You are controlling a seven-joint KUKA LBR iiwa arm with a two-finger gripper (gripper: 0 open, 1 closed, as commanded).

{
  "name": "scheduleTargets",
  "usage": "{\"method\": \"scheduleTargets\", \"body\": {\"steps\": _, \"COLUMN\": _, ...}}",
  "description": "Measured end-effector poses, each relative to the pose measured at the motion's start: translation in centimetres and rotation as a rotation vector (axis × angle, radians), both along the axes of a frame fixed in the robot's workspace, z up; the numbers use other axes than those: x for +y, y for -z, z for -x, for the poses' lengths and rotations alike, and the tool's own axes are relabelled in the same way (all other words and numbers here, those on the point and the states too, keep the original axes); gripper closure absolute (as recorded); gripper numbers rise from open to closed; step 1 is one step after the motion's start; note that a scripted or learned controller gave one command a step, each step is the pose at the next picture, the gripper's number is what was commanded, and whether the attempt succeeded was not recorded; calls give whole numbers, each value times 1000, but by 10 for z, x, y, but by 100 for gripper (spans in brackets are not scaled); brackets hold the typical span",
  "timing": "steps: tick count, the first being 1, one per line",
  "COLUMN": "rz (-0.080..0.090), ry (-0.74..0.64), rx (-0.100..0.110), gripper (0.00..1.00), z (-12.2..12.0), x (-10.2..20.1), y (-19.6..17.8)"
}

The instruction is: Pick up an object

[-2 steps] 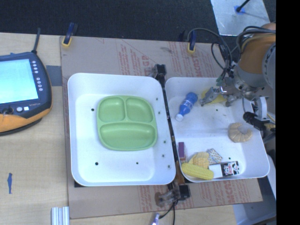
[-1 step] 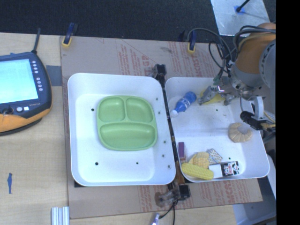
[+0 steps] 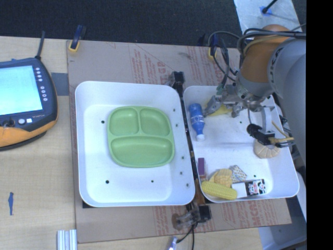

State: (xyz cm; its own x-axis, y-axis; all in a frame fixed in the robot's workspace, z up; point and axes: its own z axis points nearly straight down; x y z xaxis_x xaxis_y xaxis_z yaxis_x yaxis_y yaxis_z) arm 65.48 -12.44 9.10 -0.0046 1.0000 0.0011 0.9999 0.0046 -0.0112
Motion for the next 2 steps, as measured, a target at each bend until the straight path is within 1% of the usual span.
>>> {"method": "scheduleTargets", "body": {"steps": 1, "rz": 11, "ry": 5, "rx": -12, "gripper": 0, "z": 45, "x": 21, "y": -3}}
{"method": "scheduleTargets", "body": {"steps": 2, "rz": -2, "ry": 5, "rx": 6, "gripper": 0, "z": 2, "x": -3, "y": -8}}
